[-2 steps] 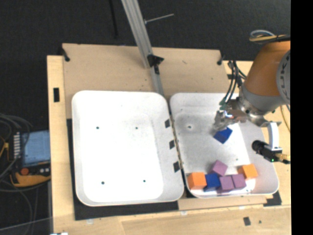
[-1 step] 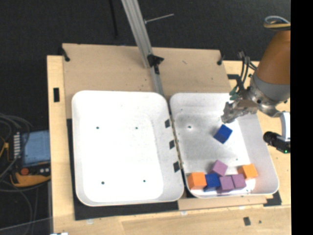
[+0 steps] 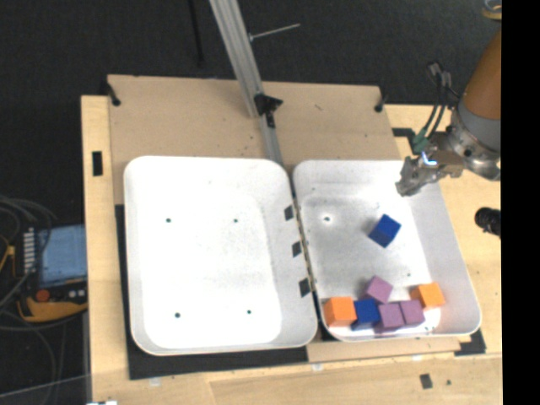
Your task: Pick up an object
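Blue cube (image 3: 385,229) lies alone mid-floor in the right bin (image 3: 447,251), apart from the block cluster (image 3: 384,306) at the near wall. Pincer (image 3: 411,178) hovers above the bin's far right corner, up and right of the cube; its opening cannot be determined. Approach step: next, translate over the cube and descend.

Gripper (image 3: 411,178) hangs over right bin (image 3: 337,188) upper right rim, fingers too blurry to read. Lone blue cube (image 3: 385,229) mid-bin; orange, blue, purple cubes (image 3: 381,305) clustered along near edge.
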`<state>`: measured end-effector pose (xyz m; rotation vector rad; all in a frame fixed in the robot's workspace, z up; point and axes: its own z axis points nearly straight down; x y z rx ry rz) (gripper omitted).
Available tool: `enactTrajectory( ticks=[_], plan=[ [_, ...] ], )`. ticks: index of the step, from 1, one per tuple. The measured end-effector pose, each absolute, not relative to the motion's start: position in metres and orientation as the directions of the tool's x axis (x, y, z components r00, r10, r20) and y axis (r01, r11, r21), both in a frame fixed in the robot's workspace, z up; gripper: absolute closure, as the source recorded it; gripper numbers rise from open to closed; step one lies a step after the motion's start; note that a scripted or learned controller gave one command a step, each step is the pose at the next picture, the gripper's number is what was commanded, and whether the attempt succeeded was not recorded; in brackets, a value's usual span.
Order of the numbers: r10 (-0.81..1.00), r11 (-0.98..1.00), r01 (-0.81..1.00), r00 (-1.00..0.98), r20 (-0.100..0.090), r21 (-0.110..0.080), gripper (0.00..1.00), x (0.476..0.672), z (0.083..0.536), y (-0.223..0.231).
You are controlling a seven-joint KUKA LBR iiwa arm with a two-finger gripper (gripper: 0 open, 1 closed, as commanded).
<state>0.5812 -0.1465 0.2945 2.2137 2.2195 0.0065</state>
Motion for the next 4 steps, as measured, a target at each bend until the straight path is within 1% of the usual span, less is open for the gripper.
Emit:
enactTrajectory(
  ticks=[1,2,3,4],
  plan=[
    [1.000,0.006,1.000,-0.006,0.000,0.001,1.00,0.589,0.278,-0.092],
    [1.000,0.006,1.000,-0.006,0.000,-0.001,1.00,0.586,0.259,-0.044],
    [1.000,0.006,1.000,-0.006,0.001,0.000,1.00,0.574,0.255,0.006],
    [1.000,0.006,1.000,-0.006,0.001,-0.002,1.00,0.570,0.241,0.051]
  ],
)
